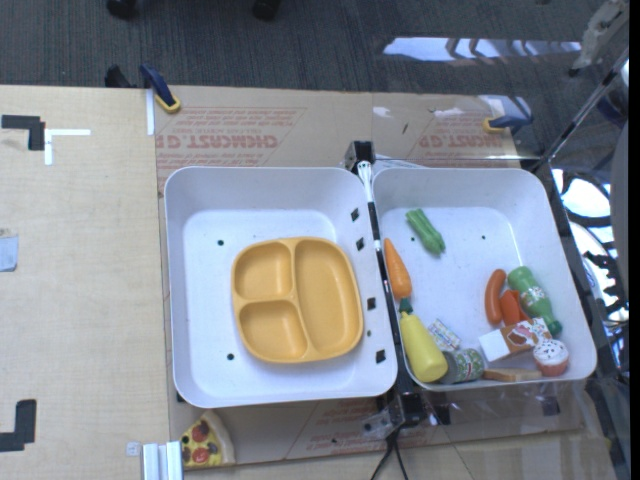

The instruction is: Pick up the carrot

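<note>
Orange carrot [397, 269], green-tipped: lies in the right bin [535, 193], tight against its left wall, long axis running along that wall. Just below it, a yellow bottle [421, 349]; well apart above, a green pepper [425, 231]. Yellow divided plate [297, 298] sits in the left bin [190, 268]. Fingers: state cannot be told. Advice: descend over the carrot's middle, straddling its width, minding the wall.

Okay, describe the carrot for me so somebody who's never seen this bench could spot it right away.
Look at the right-hand white bin, along its left wall. The carrot lies there lengthwise, just above the yellow bottle. It is the small tapered orange piece with a bit of green at its lower end, unlike the all-green vegetable to its upper right.
</note>
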